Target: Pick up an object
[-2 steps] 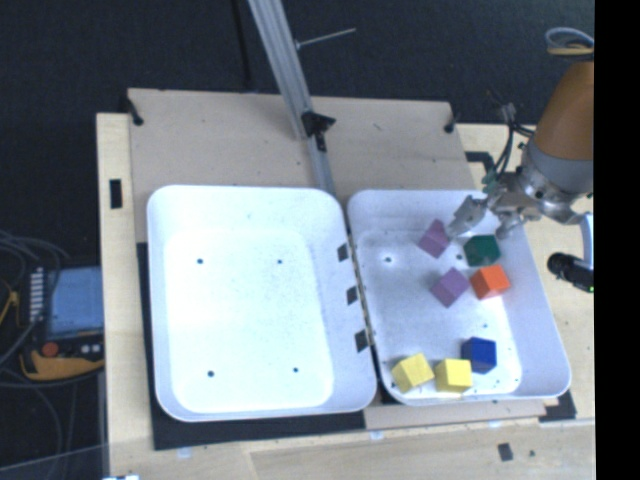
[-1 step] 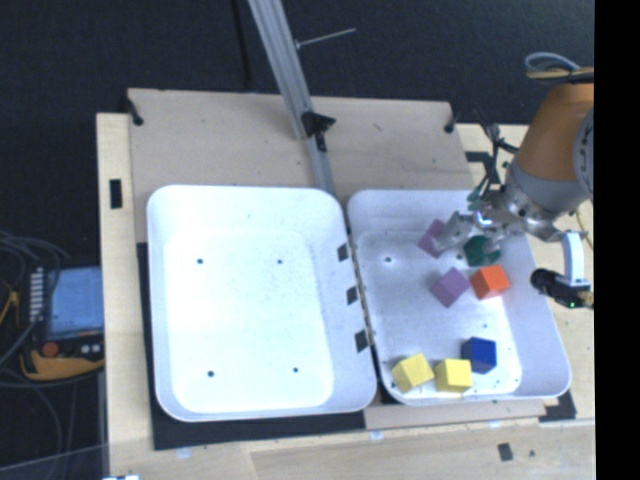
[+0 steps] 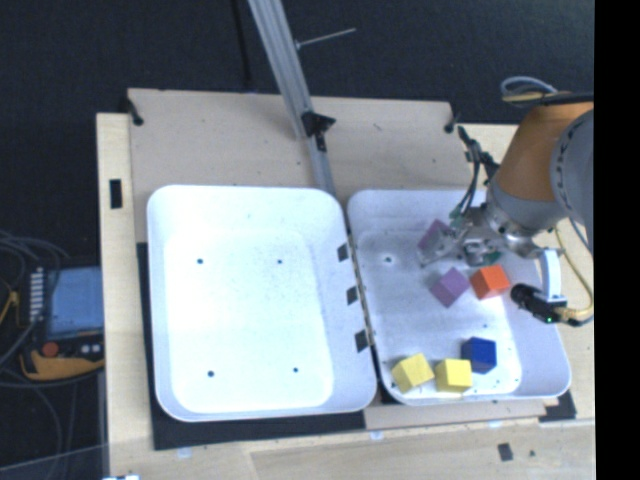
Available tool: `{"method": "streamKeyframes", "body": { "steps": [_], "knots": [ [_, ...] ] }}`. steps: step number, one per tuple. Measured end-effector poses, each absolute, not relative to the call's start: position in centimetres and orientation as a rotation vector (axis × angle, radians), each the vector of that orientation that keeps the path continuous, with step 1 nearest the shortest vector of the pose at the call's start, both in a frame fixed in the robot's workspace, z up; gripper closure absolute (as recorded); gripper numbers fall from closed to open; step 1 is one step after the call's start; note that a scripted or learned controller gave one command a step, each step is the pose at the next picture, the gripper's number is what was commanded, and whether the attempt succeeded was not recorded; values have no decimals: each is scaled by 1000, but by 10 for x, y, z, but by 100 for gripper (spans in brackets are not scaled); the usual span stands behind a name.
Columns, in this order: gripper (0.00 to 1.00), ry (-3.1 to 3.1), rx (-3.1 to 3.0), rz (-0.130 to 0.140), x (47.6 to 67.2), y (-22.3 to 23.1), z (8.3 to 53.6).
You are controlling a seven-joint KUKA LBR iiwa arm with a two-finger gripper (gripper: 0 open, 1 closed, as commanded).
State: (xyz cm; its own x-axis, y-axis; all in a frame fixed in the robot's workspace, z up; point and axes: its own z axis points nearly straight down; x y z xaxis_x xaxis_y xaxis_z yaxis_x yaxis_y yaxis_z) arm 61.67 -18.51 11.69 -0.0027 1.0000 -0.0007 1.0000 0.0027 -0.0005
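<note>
The tool (image 3: 462, 246) sits low in the right bin (image 3: 398, 218), in its upper middle part; the finger spacing cannot be read from this view, and no object is visibly between the fingers. Three candidates crowd the tool: a mauve block (image 3: 435, 235) touching or just beside its left side, a purple block (image 3: 450, 287) just below it, and an orange block (image 3: 489, 282) beside the purple one, the two apparently in contact. Probable fault: on closing, the fingers catch two blocks at once or strike an edge, pushing a block aside instead of seating it, so the lift comes up without an object. A tilted block may also slip out during the lift. Well apart, along the near wall, lie two yellow blocks (image 3: 412, 372) (image 3: 454, 374) and a blue block (image 3: 480, 353); these sit close to the rim, leaving little finger room on that side. The bin centre left of the tool offers open floor for a sideways correction. The left bin (image 3: 180, 218) adjoins across the shared rim, and a slanted metal post (image 3: 285, 63) rises behind both bins on the desk (image 3: 115, 208), limiting travel in that direction.
</note>
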Motion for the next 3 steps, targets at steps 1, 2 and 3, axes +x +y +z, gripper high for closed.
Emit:
{"method": "streamKeyframes", "body": {
  "steps": [1,2,3],
  "knots": [
    [100,2217,2216,3,618,-187,131],
    [100,2214,2218,4,614,-195,192],
    [100,2218,2214,5,616,-197,247]
  ]
}}
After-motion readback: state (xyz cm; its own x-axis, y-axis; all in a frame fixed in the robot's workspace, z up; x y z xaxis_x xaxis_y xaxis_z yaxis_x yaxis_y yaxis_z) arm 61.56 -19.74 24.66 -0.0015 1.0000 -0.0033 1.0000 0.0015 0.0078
